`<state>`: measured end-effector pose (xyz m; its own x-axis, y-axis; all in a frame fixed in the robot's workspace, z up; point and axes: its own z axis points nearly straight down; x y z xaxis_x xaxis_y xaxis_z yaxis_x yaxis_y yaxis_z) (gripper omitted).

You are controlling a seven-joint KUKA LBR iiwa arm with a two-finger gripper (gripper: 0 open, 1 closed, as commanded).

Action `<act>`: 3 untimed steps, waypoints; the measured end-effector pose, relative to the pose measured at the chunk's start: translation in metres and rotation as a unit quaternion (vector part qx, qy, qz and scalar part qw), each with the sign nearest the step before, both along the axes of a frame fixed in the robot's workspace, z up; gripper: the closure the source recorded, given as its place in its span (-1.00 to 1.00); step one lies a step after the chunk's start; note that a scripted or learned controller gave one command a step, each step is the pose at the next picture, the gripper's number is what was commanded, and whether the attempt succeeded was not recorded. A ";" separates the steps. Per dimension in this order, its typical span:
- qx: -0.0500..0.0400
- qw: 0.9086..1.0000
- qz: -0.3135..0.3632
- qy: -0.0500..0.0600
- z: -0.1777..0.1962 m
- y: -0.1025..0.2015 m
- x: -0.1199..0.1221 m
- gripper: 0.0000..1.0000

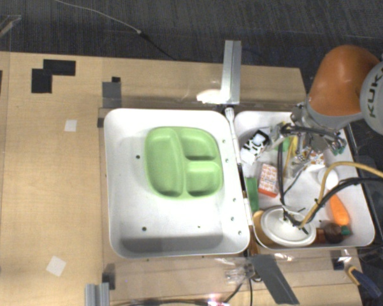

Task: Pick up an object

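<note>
arm (369, 94) showing white "KUKA" letters | tool (304, 150) hanging over right bin (363, 234), grip unclear | small box (266, 180) print too blurry

Green tray (181, 161) — smooth plastic (matt); bench (44, 190) wood.

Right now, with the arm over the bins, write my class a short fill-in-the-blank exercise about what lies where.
1. The green divided tray lies in the ____ bin as the camera sees it.
2. That tray has ____ compartments.
3. The arm's claw hangs over the ____ bin.
4. The carrot-like piece in the right bin is coloured ____.

Missing words: left; three; right; orange.
</note>
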<state>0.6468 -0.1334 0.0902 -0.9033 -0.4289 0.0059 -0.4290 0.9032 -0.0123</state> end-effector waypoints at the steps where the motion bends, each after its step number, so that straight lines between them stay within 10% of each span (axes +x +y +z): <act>1: 0.006 1.000 -0.023 -0.008 0.000 0.014 -0.042 -1.00; 2: 0.005 0.995 -0.096 -0.009 0.010 0.044 -0.066 -1.00; 3: 0.007 0.997 -0.075 0.015 0.012 0.010 0.005 -1.00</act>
